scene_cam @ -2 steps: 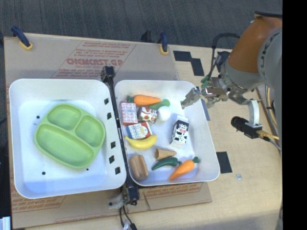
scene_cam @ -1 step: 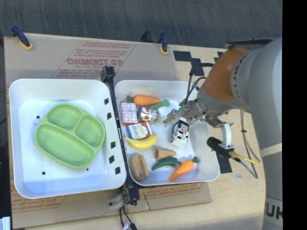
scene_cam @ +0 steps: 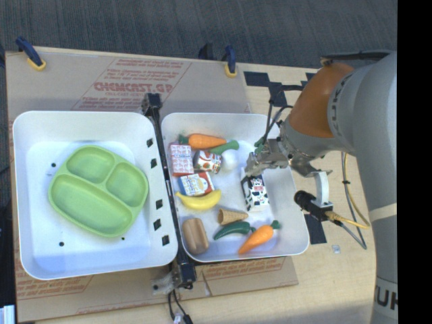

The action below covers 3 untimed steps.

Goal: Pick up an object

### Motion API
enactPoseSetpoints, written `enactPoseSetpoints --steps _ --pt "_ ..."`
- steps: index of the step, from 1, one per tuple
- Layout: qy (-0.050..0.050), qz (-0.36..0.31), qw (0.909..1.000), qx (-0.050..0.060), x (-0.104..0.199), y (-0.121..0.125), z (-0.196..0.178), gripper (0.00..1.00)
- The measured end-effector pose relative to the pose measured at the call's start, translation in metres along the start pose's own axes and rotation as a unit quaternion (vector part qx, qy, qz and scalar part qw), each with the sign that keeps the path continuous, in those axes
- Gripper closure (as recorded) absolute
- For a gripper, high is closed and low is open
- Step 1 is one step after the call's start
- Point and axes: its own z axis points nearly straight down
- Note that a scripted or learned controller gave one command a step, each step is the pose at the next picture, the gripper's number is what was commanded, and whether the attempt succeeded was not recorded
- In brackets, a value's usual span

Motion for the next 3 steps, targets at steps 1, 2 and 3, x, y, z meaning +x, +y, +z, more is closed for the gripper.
enactPoseSetpoints --steps 1,2,3 --pt "0.000 0.000 1.0000 0.000 0.000 0.000 0.000 0.00" --pt "0.002 0.002 1.0000 0.004 0.022 0.054 0.035 0.00" --pt "0.003 -0.001 1.0000 0.004 0.023 0.055 0.024 1.00"
